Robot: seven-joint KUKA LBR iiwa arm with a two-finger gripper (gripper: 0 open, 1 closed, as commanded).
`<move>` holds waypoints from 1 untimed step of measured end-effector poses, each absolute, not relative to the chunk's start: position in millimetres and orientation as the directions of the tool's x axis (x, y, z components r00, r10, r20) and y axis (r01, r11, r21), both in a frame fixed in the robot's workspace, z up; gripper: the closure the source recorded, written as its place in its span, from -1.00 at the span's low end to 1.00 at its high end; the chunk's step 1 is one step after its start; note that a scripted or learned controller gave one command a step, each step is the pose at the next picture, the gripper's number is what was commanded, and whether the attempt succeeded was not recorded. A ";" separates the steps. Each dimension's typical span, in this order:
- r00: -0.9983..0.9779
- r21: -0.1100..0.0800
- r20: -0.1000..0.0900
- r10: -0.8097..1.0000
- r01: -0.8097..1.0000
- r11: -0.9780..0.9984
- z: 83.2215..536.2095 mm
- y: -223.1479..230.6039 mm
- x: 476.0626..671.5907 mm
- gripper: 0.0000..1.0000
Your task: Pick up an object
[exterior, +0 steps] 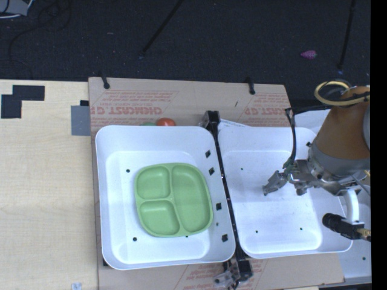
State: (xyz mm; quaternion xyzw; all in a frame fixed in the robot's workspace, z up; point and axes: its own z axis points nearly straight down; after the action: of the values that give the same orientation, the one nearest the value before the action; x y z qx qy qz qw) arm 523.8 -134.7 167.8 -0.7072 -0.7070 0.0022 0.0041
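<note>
- There are two white bins side by side on the bench. The left bin (115, 162) has a green plate (173, 199) lying flat in it. The plate has three little sections.
- The right bin (266, 234) has the robot arm (341, 144) over it. The arm comes in from the right.
- The gripper (279, 182) sits low over the floor of the right bin. Its fingers look spread apart, and I see nothing between them. So it is holding nothing.
- The only thing I can see to pick up is the green plate, and it is in the other bin, well apart from the gripper.
- Something small, red and green (158, 123) peeks out behind the far wall of the left bin. I cannot tell what it is.
- What could go wrong: if the gripper shuts here, I think it grabs only air, because nothing lies under it.
- If it goes for the plate, the plate is flat and wide with a thin rim. The fingers could slip off the edge, or just push the plate along the bin floor.
- The arm also has to cross the wall (221, 186) between the bins. If it stays too low, it could bump that wall.
</note>
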 end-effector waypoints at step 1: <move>0.000 -0.007 0.003 1.000 1.000 0.000 107.6 -138.6 516.7 -1.00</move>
State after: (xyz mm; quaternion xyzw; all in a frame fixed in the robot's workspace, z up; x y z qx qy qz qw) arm 516.7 -138.6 107.6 -0.7072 -0.7070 0.0017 0.0035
